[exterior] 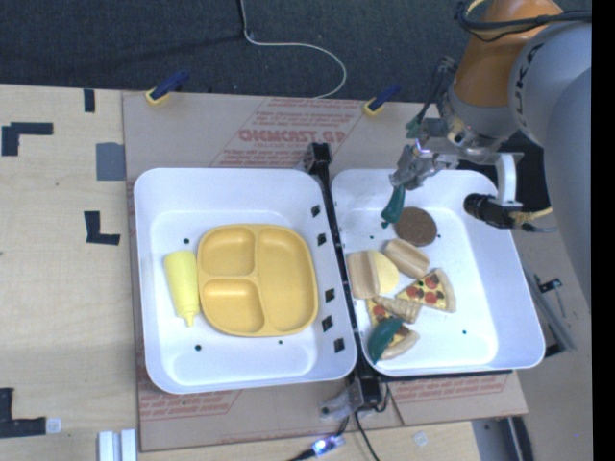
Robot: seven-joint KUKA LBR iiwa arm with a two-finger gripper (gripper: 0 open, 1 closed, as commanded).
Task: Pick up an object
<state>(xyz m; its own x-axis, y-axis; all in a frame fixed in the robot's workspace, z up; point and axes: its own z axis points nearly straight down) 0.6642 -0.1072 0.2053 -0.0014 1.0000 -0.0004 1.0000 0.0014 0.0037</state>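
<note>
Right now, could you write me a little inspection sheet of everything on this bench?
Surface: right bin and left bin side by side on cardboard.
Job's things: brown disc, bun, pizza slice and other toy food lie in the right bin.
Clutter: yellow divided plate, yellow bottle in the left bin.
Grippers: gripper above the right bin, a green piece hanging from it.
Cables: white cable on dark floor.
Surroundings: blue clamps.

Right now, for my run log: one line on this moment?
arm over right bin | gripper holds green piece | above brown patty | yellow tray in left bin
</note>
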